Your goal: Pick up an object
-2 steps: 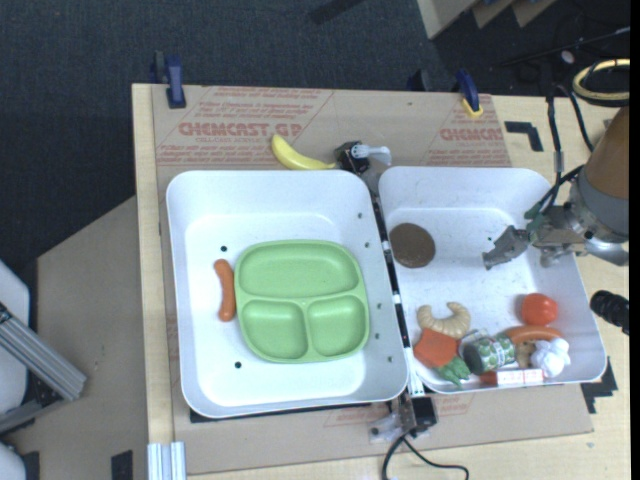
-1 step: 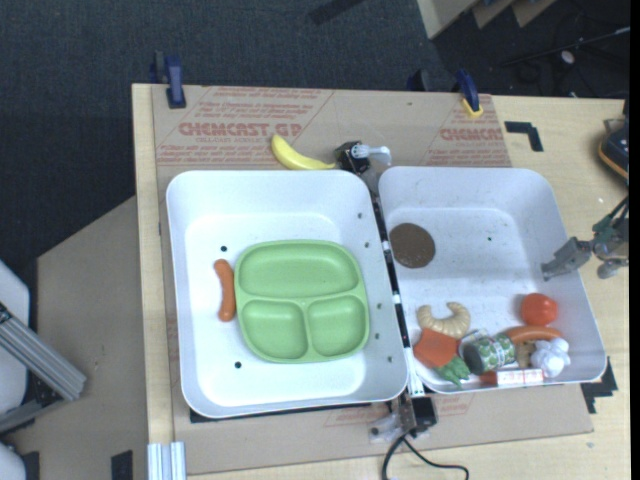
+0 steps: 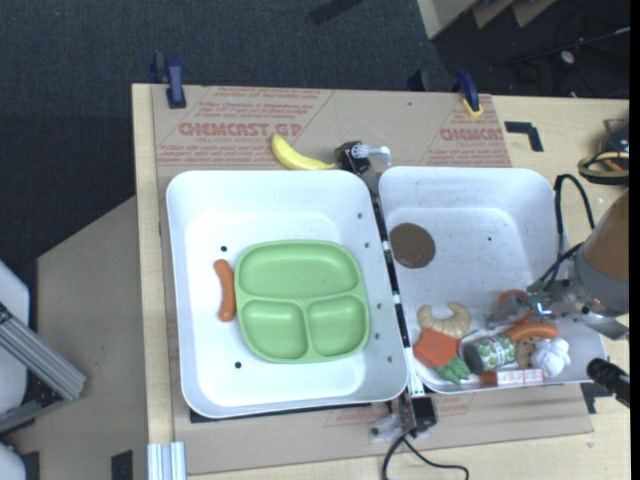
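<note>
Camera view: two white bins side by side on the bench [image 3: 160,168]. Left bin [image 3: 195,298] has a green divided plate [image 3: 300,300] in the middle w/ an orange hot dog [image 3: 226,290] just beside its left edge, apart from it. A banana [image 3: 298,156] lies on the bench behind the left bin, outside it.

Right bin [image 3: 470,203] carries the pile, all crowded into the near right corner: brown round disc [image 3: 412,245] alone toward the left wall, croissant [image 3: 445,317], red wedge-shaped block [image 3: 437,349] touching a green piece [image 3: 455,370], a small can w/ label [image 3: 490,352], white garlic-like bulb [image 3: 549,354], orange-red bits under the arm.

Arm [image 3: 610,258] comes in from the right, wrist low over that corner. Gripper [image 3: 528,306] sits in the clutter near the orange-red pieces; jaws state: can't tell, too small and masked by the wrist and cables.

Judgement: step in hand looks like the descent/grasp on the pile. To do it well: commit to one item, pref. one w/ free sides; the corner items touch each other, so jaws could wedge between two or knock a neighbour. Bin wall is close on the right, so come straight down, close, lift vertically, then check sth. is actually held.
</note>
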Controlling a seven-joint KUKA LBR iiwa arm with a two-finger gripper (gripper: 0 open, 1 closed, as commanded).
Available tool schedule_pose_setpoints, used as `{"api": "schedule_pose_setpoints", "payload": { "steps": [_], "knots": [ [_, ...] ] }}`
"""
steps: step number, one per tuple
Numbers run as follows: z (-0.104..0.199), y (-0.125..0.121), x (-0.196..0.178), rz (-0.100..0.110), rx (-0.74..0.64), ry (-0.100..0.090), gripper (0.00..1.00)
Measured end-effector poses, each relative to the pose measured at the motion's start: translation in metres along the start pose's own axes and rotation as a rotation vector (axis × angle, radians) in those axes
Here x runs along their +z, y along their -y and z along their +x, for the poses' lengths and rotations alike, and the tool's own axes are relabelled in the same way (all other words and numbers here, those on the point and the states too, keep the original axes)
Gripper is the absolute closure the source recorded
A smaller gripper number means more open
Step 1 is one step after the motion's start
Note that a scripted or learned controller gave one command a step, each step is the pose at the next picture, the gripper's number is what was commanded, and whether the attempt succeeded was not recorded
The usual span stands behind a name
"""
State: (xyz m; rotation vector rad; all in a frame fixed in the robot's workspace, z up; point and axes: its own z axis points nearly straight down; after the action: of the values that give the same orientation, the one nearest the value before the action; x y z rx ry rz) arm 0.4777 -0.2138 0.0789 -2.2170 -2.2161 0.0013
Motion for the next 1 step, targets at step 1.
{"api": "schedule_pose_setpoints", "payload": {
  "steps": [1],
  "knots": [
    [0.0389,-0.1364,-0.0078,-0.018,-0.01,0.008,0.0]
  ]
}}
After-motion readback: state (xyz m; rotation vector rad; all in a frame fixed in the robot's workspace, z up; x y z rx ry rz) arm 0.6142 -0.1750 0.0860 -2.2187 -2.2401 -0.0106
